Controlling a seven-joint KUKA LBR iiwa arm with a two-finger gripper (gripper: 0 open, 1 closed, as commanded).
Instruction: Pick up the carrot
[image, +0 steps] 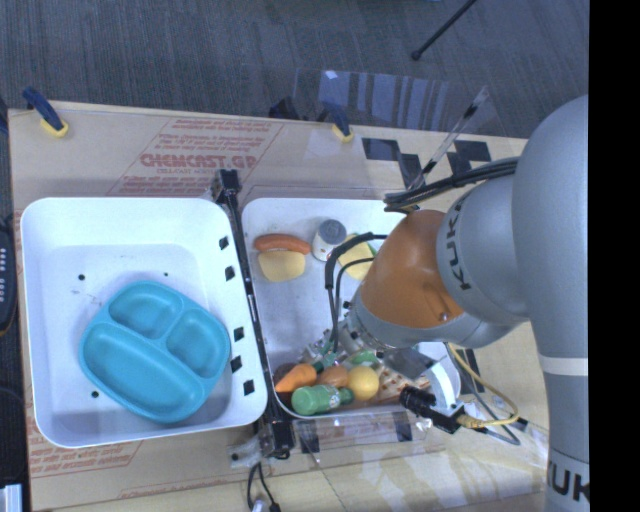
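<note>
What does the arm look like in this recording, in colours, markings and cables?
The arm is grey and rounded, with a glossy orange band above the wrist. Dark KUKA lettering runs beside that band. Black cables loop over it, and yellow wires trail near the end effector.

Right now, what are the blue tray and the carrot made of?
The blue tray looks like smooth moulded plastic: one even colour, rounded compartments, a soft sheen. The carrot seems to be a plastic toy, uniformly orange and smooth, though it is too small to be sure.
</note>
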